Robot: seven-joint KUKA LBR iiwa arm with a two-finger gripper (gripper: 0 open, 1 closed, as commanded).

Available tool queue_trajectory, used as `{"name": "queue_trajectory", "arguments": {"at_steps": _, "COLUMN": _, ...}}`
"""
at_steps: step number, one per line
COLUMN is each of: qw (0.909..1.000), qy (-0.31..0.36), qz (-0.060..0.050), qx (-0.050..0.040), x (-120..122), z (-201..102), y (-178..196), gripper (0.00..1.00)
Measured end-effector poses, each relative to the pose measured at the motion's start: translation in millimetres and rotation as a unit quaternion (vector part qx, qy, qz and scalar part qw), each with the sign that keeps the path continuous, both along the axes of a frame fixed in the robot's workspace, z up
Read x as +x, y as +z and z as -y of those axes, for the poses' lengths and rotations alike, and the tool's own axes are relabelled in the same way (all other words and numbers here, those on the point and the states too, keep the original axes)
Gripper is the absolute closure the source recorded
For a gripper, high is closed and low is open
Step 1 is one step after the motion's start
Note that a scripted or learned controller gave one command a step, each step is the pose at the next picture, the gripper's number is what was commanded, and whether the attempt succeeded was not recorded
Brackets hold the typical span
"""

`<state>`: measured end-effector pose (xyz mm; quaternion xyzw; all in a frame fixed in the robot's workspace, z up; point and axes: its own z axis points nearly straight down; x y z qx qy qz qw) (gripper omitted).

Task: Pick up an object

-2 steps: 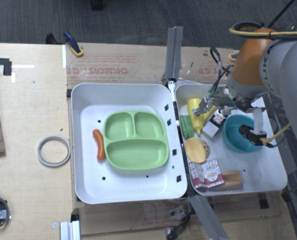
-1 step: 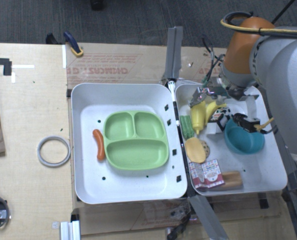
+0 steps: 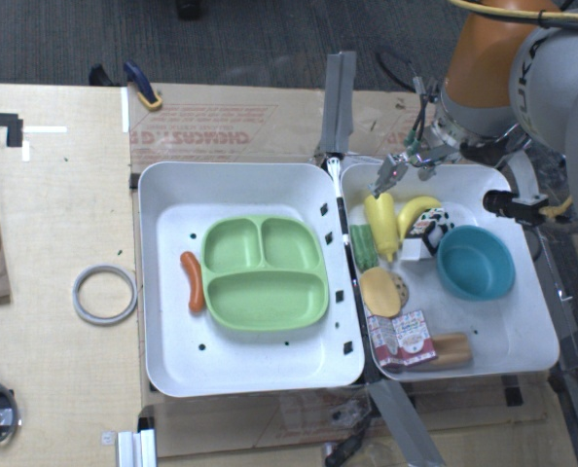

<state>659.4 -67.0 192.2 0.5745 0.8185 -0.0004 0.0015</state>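
Camera view looks down on both white bins, and the gripper (image 3: pixel 398 168) hangs at the far rim of the right bin (image 3: pixel 532 353), wrist and orange band rising behind it. Its two fingers stand spread apart, nothing between them. Just below and slightly left of the fingertips sits a yellow corn cob (image 3: pixel 380 225), lying lengthwise toward the near side, and right beside it a banana (image 3: pixel 415 212) curves away to the right. A black-and-white toy (image 3: pixel 431 226) is tucked against the banana, touching the rim of the blue bowl (image 3: pixel 475 262). Along the bin's left wall runs a green item (image 3: pixel 364 246), partly under the corn. Nearer the camera: a round tan bun (image 3: pixel 382 291), then a red-and-white packet (image 3: pixel 406 339) with a brown cylinder (image 3: pixel 450 349) lying against it. Over in the left bin (image 3: pixel 172 348), a green divided tray (image 3: pixel 266 271) sits mid-bin, and an orange carrot-like stick (image 3: pixel 194 281) lies just beside its left edge. Out on the bench, a grey ring (image 3: pixel 105 294) lies well apart from the bins.
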Motion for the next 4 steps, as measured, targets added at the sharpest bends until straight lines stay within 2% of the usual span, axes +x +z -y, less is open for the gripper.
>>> {"name": "queue_trajectory", "arguments": {"at_steps": 1, "qw": 0.9992, "qy": -0.041, "qz": 0.004, "qx": -0.0001, "x": 2, "z": 33, "y": -89, "gripper": 0.0}}
{"name": "queue_trajectory", "arguments": {"at_steps": 2, "qw": 0.9976, "qy": 0.069, "qz": -0.001, "qx": 0.0007, "x": -37, "z": 34, "y": -100, "gripper": 0.0}}
{"name": "queue_trajectory", "arguments": {"at_steps": 3, "qw": 0.9977, "qy": 0.067, "qz": 0.0, "qx": 0.0006, "x": -36, "z": 35, "y": -91, "gripper": 1.0}}
{"name": "queue_trajectory", "arguments": {"at_steps": 4, "qw": 0.9999, "qy": 0.016, "qz": 0.0, "qx": 0.0005, "x": 0, "z": -32, "y": 0, "gripper": 1.0}}
